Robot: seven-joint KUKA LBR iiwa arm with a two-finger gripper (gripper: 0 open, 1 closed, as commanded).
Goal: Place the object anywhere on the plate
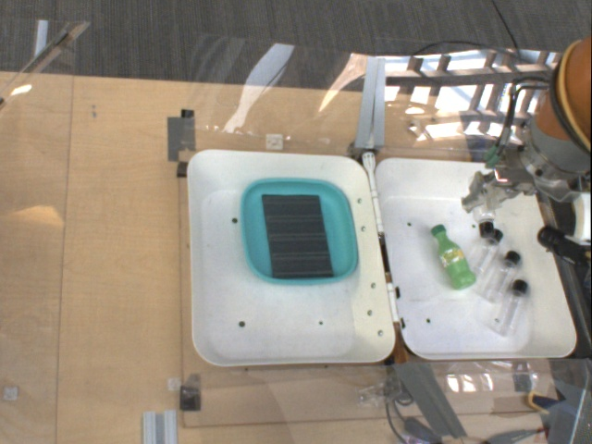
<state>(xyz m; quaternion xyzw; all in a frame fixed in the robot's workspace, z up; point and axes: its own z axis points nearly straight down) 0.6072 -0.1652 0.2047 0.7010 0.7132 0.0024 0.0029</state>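
Observation:
A small green bottle with a green cap lies on its side in the right bin, near the middle. The teal plate sits in the left bin, and a dark grey ribbed rectangle lies flat on it. My gripper hangs over the right bin just right of the bottle. Its clear fingers with black studs stand apart, open, with nothing between them. The bottle is beside the gripper, not in it.
The grey and orange arm enters at the upper right over the right bin's far corner. A raised divider separates the two bins. Metal brackets and clear panels line the wooden bench around them.

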